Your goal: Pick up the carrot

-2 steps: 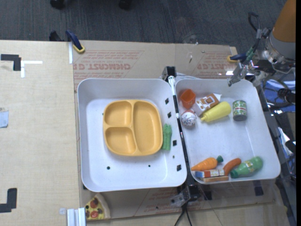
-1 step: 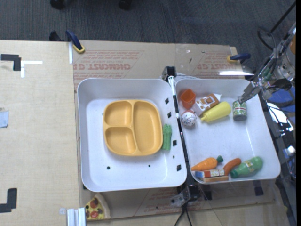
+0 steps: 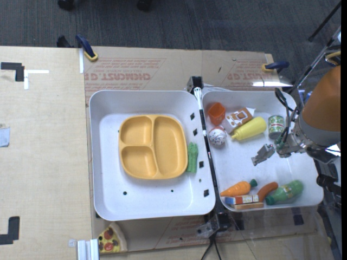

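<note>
The carrot (image 3: 237, 188) lies near the front edge of the right bin (image 3: 238, 161), toward its front-left corner, orange with a green tip pointing right, nothing touching it from above. Just in front of it, against the front wall, sits a small flat box (image 3: 242, 200) whose print is too small to read. To the carrot's right lie a short red-orange piece (image 3: 267, 189), hard to name, and a green bottle (image 3: 284, 193) in the front-right corner.

The gripper (image 3: 264, 154) hangs over the middle of the right bin, well apart from the carrot, nothing between its fingers; whether they stand wide or narrow cannot be told from this angle. The arm (image 3: 324, 110) behind it is cut off by the right edge.

Along the back of this bin sit an orange cup (image 3: 216, 113), a white ball (image 3: 217, 137), a yellow bottle (image 3: 249, 129), a small packet (image 3: 238, 117) partly under it, and a can (image 3: 276, 125) partly hidden by cables.

In the left bin (image 3: 108, 188) a yellow divided plate (image 3: 153, 145) lies near the centre, a green item (image 3: 192, 157) touching its right rim
</note>
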